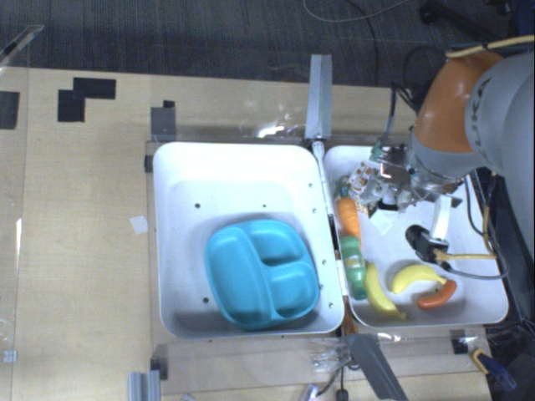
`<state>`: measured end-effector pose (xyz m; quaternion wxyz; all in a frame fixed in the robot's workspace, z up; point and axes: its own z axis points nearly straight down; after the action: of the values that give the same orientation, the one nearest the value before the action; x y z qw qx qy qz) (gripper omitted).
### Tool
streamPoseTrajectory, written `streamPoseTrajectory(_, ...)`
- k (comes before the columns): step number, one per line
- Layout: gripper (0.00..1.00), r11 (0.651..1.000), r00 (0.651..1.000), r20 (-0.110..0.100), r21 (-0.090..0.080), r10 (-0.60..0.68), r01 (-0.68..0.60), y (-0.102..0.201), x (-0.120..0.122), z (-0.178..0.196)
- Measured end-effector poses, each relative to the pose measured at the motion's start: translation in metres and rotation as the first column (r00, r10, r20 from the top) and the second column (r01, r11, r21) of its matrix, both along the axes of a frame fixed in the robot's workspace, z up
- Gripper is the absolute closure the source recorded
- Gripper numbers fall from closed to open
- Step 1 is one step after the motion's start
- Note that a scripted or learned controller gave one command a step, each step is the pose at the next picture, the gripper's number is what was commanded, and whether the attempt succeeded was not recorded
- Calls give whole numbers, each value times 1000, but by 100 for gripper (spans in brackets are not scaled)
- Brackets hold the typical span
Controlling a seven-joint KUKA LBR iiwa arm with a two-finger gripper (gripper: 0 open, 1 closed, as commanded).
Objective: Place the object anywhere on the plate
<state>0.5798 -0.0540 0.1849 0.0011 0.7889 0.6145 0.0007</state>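
**Bench check: plate unloaded, gripper over right bin**

Blue plate [262, 272] lies nearest the camera, in the left bin [180, 224], well to the left of the gripper [378, 192] and below it in the view. It is a rounded, three-compartment tray, tilted slightly, with nothing resting on it.

Along the dividing wall, just left of the gripper, an orange carrot [349, 217] sits end to end with a green item [354, 266] below it. A yellow banana [379, 291] lies beside the green item, below the gripper.

Gripper stands low in the upper part of the right bin [481, 307]. Whether anything is grasped cannot be told; its tip is cluttered and indistinct.

Below and right of it lie a second banana [415, 276], curved, and a red-orange item [437, 294] touching it. Grey arm with orange band [447, 107] enters from the right.
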Motion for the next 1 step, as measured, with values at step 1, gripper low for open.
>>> streamPoseTrajectory(1,100,995,995,-1,2,102,-102,61,-45,-1)
